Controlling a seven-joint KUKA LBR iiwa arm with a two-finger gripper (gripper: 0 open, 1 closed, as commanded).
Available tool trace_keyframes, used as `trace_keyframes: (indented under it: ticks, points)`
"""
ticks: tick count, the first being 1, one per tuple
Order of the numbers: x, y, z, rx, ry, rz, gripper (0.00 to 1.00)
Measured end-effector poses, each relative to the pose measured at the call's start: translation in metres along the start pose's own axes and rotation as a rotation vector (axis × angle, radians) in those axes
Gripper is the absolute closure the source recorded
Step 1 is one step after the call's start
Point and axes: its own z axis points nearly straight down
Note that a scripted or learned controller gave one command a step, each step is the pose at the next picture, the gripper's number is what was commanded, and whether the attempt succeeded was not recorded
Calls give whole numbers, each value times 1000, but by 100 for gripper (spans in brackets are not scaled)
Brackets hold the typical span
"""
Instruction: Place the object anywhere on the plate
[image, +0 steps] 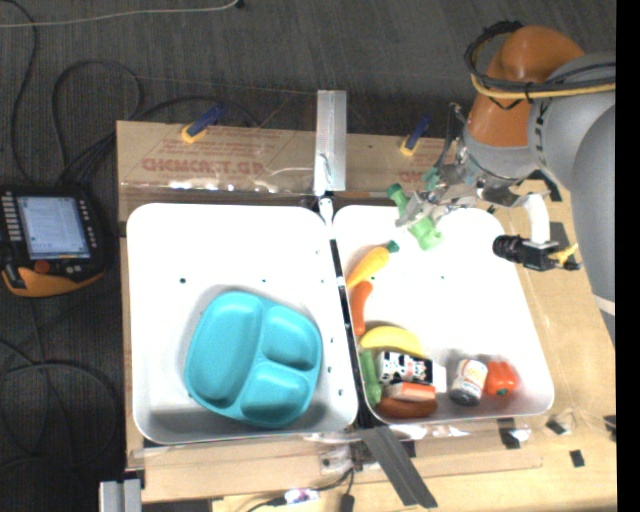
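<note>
Turquoise and moulded into compartments, the plate lies in the left bin, well down and to the view's left of the claw, with nothing on it. Nearest the camera in the right bin, far below the claw, toys crowd the near wall: a red-brown piece, a black-and-white box, a small can, a red-orange toy and a yellow banana. Which of these is meant for the plate cannot be told.

Closer to the claw, an orange carrot lies along the wall between the bins. Just beyond it is a yellow toy vegetable, the nearest thing to the claw. Its long axis runs on a slant, its green end pointing up and to the right, toward the claw's nearer finger, and stopping short of it.

The bins are smooth white plastic on a pale wooden bench.

The claw hangs over the far end of the right bin. Its two green fingertips stand apart, fairly wide, with bare bin floor between them; they grip and touch nothing.

Past the claw lies cardboard with two blue-and-yellow clamps and a metal post. Dark carpet with cables lies beyond. A control pendant sits far to the claw's left.
</note>
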Motion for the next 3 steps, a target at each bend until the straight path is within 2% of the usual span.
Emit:
trace_keyframes:
  ticks: [1,2,3]
  points:
    - [75,-38,14,-2,5,-272,100]
    - [155,-103,14,2,6,-125,100]
    - [155,-103,14,1,5,-124,0]
